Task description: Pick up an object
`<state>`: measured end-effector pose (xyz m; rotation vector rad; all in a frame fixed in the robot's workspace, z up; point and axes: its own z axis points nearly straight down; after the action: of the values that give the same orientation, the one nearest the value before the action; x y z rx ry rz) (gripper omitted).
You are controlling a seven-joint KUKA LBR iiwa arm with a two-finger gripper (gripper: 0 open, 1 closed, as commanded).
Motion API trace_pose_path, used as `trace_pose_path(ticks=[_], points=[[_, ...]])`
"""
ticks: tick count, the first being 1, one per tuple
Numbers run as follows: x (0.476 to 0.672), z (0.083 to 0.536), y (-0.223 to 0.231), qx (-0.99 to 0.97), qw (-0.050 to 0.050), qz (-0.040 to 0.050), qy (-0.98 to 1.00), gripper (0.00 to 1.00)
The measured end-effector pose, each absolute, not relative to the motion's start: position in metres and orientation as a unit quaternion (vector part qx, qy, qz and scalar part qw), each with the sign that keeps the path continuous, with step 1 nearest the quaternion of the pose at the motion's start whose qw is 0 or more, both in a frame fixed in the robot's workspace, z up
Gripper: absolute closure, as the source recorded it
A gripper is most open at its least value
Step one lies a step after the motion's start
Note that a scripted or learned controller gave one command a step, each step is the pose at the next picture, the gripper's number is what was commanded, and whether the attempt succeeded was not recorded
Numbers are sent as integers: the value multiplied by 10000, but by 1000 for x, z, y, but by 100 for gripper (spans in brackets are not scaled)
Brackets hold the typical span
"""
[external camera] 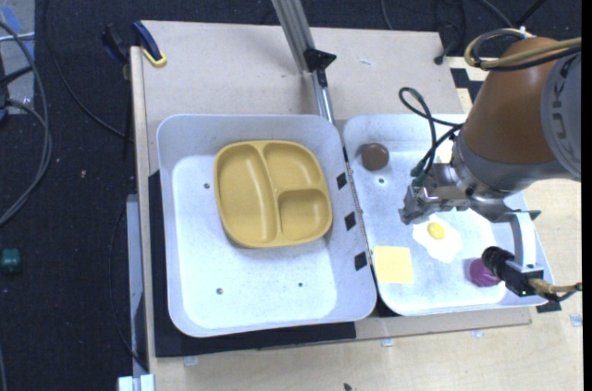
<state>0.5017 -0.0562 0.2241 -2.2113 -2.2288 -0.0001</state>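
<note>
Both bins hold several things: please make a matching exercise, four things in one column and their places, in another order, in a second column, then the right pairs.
Things:
1. yellow divided plate
2. brown round object
3. yellow square slice
4. purple object

Places:
A. right bin, near right corner
B. left bin
C. right bin, far part
D. right bin, near left part

Pairs: 1-B, 2-C, 3-D, 4-A

text: none readable | arm (527, 116) at 3 o'clock: part of pale lettering on its grey casing, cut by the frame edge, not legible | bins, tray, bench: no labels, numbers or signs legible
</note>
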Motion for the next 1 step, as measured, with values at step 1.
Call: trace_pose_path(ticks=[1], points=[[501,236,-1,-7039,-1,-10,-7103,100]])
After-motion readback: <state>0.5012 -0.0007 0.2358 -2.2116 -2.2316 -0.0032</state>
